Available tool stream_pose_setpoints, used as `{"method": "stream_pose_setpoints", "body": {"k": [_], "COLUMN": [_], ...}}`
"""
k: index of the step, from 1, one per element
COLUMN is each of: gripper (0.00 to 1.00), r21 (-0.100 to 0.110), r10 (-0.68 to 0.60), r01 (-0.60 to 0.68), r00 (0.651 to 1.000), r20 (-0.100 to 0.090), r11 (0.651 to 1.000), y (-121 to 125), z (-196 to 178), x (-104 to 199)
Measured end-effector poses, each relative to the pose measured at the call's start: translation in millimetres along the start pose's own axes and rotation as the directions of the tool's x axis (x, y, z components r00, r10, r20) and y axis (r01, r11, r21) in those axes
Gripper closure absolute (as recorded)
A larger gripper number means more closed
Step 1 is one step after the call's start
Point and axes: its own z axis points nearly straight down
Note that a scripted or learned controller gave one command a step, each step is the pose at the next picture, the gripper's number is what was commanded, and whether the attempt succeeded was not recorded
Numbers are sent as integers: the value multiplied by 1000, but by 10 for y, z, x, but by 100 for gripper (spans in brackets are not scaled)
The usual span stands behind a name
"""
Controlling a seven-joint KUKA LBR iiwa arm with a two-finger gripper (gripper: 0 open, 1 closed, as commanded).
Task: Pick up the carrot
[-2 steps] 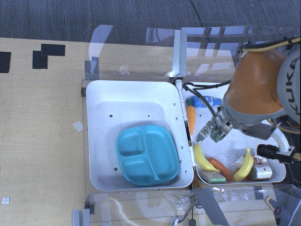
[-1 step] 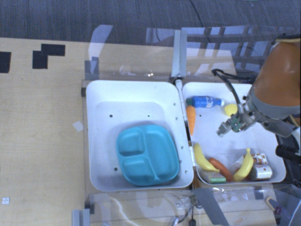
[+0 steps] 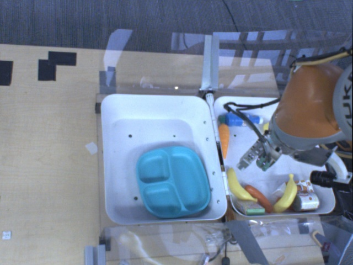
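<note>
**Camera view — carrot along the wall, my fingers apart over bare floor**

Camera view shows the carrot (image 3: pixel 223 141) in the right bin (image 3: pixel 326 206), lying flat against that bin's 9 o'clock wall, just beside the divider that meets the left bin (image 3: pixel 118 148). Its long axis runs from 12 to 6 o'clock, parallel to the wall. The broad end, with a bit of green, sits at 12; the narrow tip points to 6.

My gripper (image 3: pixel 253 166) hangs at about 4 o'clock from the carrot, near it but apart, over the bare middle of the right bin's floor. My fingers (image 3: pixel 245 160) stand spread and slant toward 7 o'clock, with nothing between them.

At 12 o'clock from my gripper, a blue bottle (image 3: pixel 242 119) lies across the far end of the bin, close to the carrot's green end. At 6 to 7 o'clock a yellow banana (image 3: pixel 238 185) curves along the near wall, with a reddish long thing (image 3: pixel 259 196) just beside it and a small green piece (image 3: pixel 253 210) below that. A second banana (image 3: pixel 285 194) and a small can (image 3: pixel 306 197) lie at 4 to 5 o'clock.

A blue divided plate (image 3: pixel 172 181) rests in the left bin — well apart from me.
</note>
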Motion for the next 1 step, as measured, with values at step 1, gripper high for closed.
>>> {"method": "stream_pose_setpoints", "body": {"k": [1], "gripper": [100], "r21": [-5], "r10": [-1], "r01": [1], "r00": [1000], "r20": [5], "r11": [1000], "y": [22], "z": [-114], "x": [-11]}}
